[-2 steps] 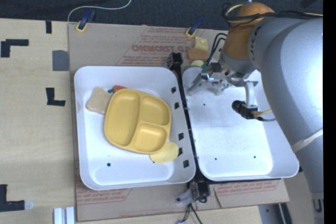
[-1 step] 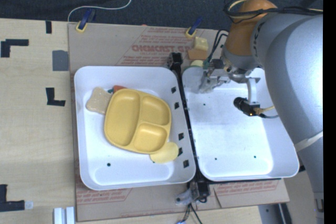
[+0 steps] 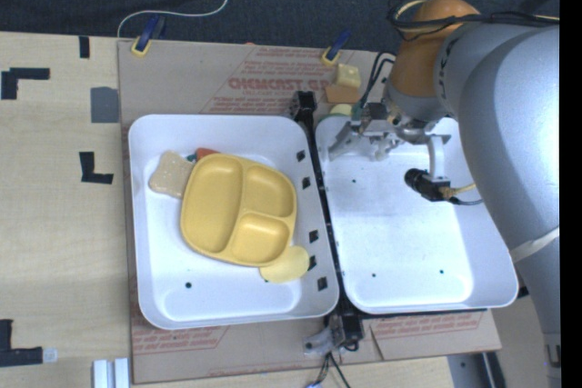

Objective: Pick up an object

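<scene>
Hand [image 3: 364, 134] partly hidden — fingers unclear

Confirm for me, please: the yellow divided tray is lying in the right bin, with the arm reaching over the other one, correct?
Not quite. The camera view shows the yellow divided tray lying in the left bin, not the right one. The arm reaches over the other one, the right bin, at its far end.
</scene>
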### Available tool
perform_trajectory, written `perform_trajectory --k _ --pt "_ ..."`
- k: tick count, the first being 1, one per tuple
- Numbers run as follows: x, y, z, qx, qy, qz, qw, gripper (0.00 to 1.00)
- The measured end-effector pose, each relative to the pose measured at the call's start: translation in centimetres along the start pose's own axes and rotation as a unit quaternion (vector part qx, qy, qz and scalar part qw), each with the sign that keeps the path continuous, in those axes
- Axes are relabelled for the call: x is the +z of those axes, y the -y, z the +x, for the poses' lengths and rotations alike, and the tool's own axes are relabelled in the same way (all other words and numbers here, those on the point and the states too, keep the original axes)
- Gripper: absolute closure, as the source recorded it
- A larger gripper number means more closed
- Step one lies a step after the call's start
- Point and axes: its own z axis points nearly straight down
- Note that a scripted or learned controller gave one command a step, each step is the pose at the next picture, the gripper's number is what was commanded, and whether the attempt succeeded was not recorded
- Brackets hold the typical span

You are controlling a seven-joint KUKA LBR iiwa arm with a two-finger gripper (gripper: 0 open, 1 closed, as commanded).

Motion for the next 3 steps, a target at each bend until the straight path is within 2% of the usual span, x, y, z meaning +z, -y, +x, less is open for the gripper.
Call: perform_trajectory --k 1,2,3 --pt "1.4 0.0 -4.4 0.002 -0.001 -0.001 1.0000 0.00" --pt "1.3 0.0 0.4 -0.001 0.002 0.000 1.0000 0.00" --pt "0.4 0.0 0.3 0.000 0.000 0.000 1.0000 1.00"
